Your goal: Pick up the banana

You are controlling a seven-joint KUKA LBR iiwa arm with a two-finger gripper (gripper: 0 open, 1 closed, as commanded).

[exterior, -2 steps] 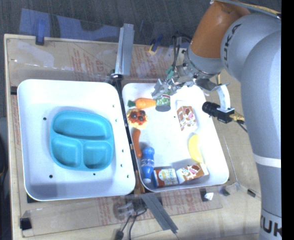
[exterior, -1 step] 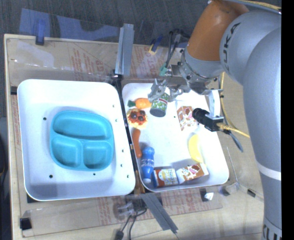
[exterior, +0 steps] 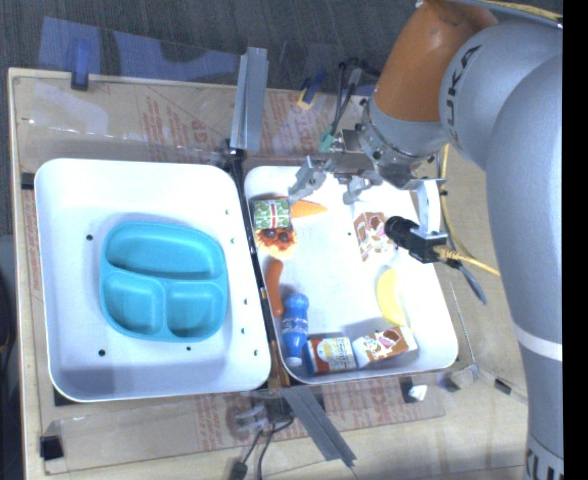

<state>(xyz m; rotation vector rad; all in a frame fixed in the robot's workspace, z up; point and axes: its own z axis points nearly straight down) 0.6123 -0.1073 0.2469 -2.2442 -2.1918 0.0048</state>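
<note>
While the arm (exterior: 494, 98) hangs over the right bin (exterior: 452, 340) at its far end, the pick has not begun: the banana (exterior: 390, 296) lies untouched near the right wall, between cartons. Descent and grasp remain. The gripper (exterior: 336, 182) has its jaws spread wide, holding nothing.

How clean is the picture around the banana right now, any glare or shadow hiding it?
Camera view: the banana looks pale and washed out against the bright right bin, its edges soft; the arm's shadow falls across the bin floor beside it. The gripper is sharp enough. The blue tray shows evenly lit.
</note>
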